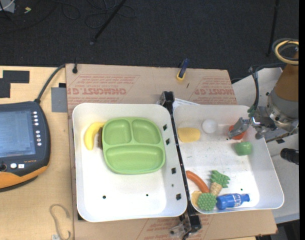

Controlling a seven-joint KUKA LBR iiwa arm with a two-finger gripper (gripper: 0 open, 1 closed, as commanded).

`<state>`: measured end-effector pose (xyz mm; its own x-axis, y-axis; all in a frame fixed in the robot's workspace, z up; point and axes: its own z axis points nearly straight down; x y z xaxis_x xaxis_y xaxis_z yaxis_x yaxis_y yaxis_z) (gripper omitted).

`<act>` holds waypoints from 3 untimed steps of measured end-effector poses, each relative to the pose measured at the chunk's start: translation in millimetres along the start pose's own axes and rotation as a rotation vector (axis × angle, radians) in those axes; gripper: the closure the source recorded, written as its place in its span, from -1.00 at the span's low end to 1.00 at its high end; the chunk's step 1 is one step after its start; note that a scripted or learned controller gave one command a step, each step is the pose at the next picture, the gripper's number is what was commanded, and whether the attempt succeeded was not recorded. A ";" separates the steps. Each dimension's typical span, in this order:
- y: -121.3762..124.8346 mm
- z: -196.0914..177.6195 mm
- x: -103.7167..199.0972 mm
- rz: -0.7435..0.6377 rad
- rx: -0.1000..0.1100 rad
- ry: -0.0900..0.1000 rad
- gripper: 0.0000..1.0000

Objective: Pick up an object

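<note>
- Two shallow white bins sit side by side on a cardboard sheet [142, 86]: the left bin [87, 184] and the right bin [265, 179], with a black divider strip running between them.
- The arm [287, 84], grey with an orange section, comes in from the right and hangs over the right bin's upper right corner.
- A teach pendant [17, 141] with a lit screen and an orange underside lies on the bench left of the bins, well apart from them.
- A green divided plate [133, 145] fills the middle of the left bin; a yellow banana [91, 134] lies against its left edge, partly tucked under it.
- The gripper [255, 124] sits at the right bin's upper right edge; whether its fingers stand apart or together, I cannot tell, and nothing is plainly between them.
- A red-orange object [237, 129] lies just left of the gripper, near it; contact cannot be judged.
- A blue bottle [232, 200] lies on its side near the right bin's lower edge.
- An orange carrot [196, 180] lies tilted at the lower left of the right bin, beside a green bumpy ball [206, 201] and a corn cob with green leaves [217, 181].
- A yellow lemon-like piece [189, 134] rests near the divider at the top left of the right bin.
- A small green object [243, 147] lies below the red-orange one.
- A white ball [209, 126] sits between the yellow piece and the red-orange object.
</note>
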<state>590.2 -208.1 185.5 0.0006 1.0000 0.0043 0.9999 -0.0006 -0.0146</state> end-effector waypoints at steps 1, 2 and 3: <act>2.8 -6.7 -0.6 -0.001 -0.012 -0.003 -1.00; -0.1 48.5 9.2 -0.001 -0.007 -0.001 -1.00; 6.7 59.5 8.0 -0.004 -0.032 -0.010 -1.00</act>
<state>596.1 -199.8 125.9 -0.0036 1.0000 -0.0057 0.9998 0.0037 0.0177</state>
